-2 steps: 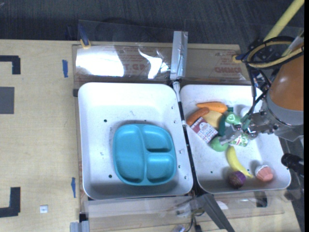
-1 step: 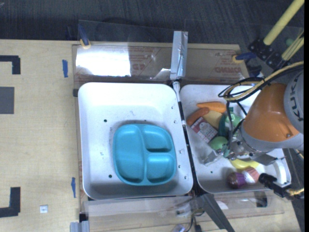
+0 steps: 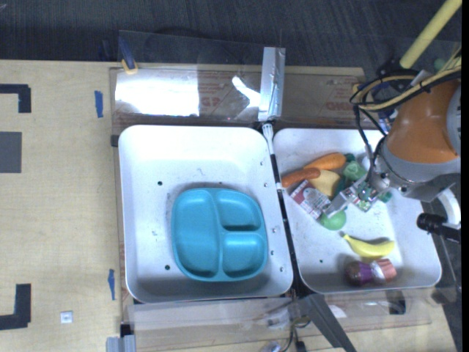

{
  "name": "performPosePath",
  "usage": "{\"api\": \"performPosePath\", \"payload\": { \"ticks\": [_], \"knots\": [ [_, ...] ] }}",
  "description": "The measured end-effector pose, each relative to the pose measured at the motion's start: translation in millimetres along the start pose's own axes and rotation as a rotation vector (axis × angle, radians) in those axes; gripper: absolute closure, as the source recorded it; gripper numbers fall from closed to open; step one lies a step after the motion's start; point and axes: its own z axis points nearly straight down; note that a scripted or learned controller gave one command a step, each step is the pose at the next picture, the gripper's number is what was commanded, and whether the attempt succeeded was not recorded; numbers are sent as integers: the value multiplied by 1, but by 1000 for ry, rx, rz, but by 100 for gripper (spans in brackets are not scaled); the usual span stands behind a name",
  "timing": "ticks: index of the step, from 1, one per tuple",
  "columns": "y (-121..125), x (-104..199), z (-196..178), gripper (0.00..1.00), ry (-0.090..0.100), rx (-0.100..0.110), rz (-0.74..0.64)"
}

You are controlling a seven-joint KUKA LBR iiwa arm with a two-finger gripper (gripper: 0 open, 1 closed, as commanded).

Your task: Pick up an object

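Nothing is picked up yet. The gripper is held low in the right bin, among the toy food. Whether the fingers are wide or narrow cannot be told. A carrot lies just beside them, a banana near below.

I see arm cut off by right edge | gripper too small and cluttered, I cannot tell its fingers | packet partly hidden under other items | bottom jar blurred
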Motion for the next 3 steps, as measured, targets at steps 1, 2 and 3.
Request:
{"api": "performPosePath", "payload": {
  "ticks": [1,2,3],
  "knots": [
    [-22,10,40,0,-1,-2,-159],
    [-35,-21,-32,0,-5,-2,-282],
    [32,-69,30,0,-5,-3,-110]
  ]
}}
